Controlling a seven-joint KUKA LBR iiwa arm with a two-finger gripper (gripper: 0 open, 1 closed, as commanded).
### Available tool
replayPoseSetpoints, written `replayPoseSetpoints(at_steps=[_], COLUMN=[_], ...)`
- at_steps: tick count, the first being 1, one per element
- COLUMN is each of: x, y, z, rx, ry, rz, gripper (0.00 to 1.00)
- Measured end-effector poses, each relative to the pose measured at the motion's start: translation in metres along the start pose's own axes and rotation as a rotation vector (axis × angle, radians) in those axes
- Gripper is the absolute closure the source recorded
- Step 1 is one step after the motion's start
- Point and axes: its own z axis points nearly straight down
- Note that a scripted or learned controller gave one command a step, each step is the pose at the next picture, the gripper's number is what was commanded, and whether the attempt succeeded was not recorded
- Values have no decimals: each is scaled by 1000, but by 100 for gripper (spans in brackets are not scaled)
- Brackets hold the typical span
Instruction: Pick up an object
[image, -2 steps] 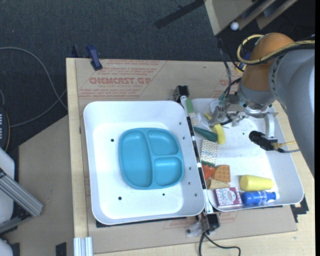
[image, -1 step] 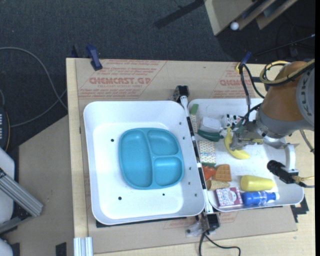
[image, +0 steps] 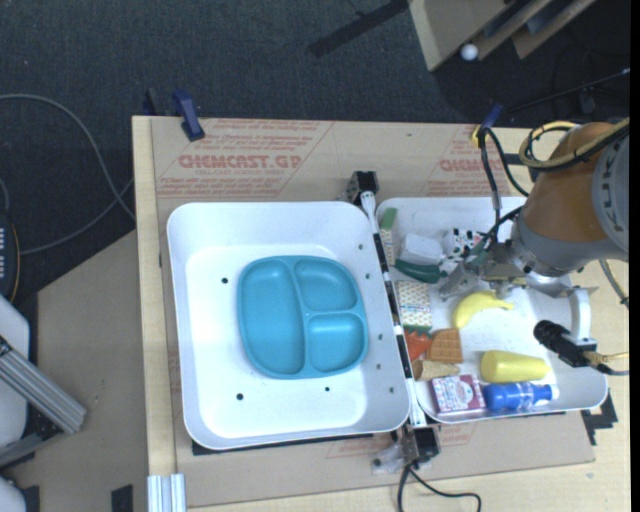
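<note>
Lying crosswise, cap rightward: yellow bottle (image: 516, 367)

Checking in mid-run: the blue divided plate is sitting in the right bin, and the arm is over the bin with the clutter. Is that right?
Not quite. The camera view shows the blue divided plate in the left bin, not the right one. The rest holds: the arm is over the right bin, the one with the clutter.

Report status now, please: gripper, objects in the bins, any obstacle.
Gripper low in right bin, above banana; grasp not confirmed. Objects crowded there: yellow bottle, pink carton. Blue plate alone in left bin.
</note>
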Motion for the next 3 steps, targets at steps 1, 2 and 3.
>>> replayPoseSetpoints(at_steps=[1,2,3], x=[9,32,29], y=[59,2,-59], z=[27,27,27], rx=[1,1,1], ry=[0,0,0], rz=[-1,0,1], gripper=[0,0,0])
